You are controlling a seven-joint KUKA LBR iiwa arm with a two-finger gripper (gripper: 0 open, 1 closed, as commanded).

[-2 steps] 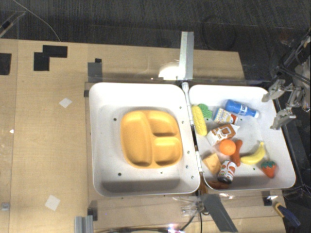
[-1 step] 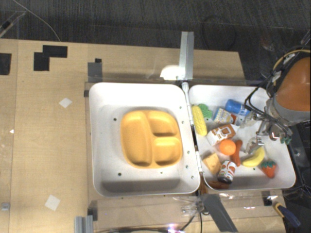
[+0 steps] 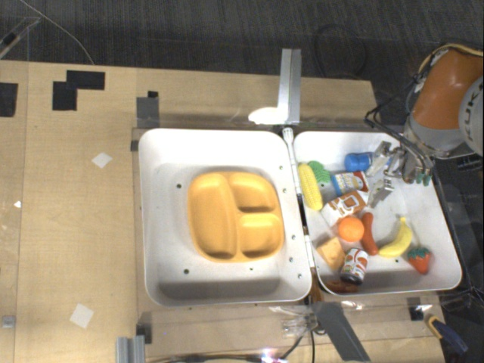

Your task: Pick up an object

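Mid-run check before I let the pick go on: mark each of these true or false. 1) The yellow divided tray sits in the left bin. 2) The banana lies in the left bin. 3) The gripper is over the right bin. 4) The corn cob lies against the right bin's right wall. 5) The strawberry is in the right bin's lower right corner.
1) True. The yellow divided tray lies in the left bin.
2) False. The banana lies in the right bin.
3) True. The gripper is over that bin's upper right part.
4) False. The corn cob lies along its left wall.
5) True. The strawberry is there.
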